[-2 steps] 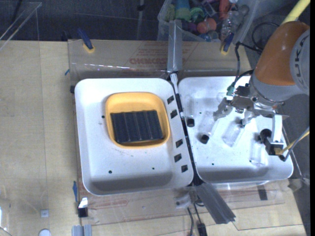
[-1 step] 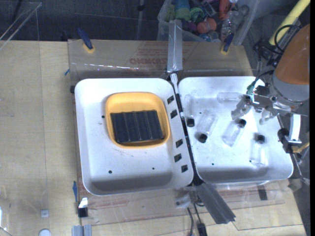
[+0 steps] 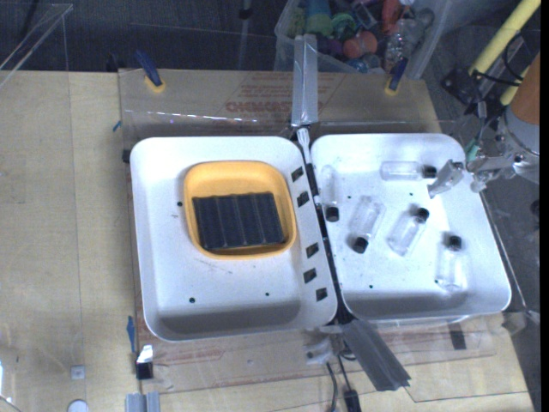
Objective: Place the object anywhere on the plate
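A yellow plate (image 3: 237, 178) with a dark ridged insert lies in the left white bin (image 3: 154, 230). Several small clear bottles with black caps lie in the right bin (image 3: 480, 290): one at the back (image 3: 400, 172), two near the middle (image 3: 364, 216) (image 3: 401, 232), and one at the front right (image 3: 449, 267). My gripper (image 3: 446, 178) reaches in over the right bin's back right corner, just right of the back bottle's cap. I see nothing held in it.
A slim clear bottle (image 3: 326, 187) lies along the divider (image 3: 310, 230) between the bins. A clear crate of coloured toys (image 3: 356, 15) stands behind the bins. Blue clamps (image 3: 153, 75) hold a plastic sheet at the bench's back.
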You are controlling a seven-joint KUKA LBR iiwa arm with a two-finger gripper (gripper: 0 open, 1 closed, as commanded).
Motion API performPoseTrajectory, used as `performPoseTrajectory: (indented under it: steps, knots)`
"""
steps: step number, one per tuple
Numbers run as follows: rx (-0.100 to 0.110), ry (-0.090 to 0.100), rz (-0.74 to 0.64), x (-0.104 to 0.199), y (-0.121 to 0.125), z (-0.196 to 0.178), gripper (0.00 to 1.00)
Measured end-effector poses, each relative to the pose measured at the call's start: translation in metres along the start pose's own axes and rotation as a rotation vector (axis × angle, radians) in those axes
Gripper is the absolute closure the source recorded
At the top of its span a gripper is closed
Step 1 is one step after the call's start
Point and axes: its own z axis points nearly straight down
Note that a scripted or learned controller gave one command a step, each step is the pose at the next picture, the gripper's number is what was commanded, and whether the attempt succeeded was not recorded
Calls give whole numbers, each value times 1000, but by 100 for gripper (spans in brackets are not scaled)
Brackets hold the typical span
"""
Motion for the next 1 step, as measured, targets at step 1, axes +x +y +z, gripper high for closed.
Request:
performPoseTrajectory:
  steps: [1]
  knots:
    - [-2, 0, -263, -19, 6, -21, 0]
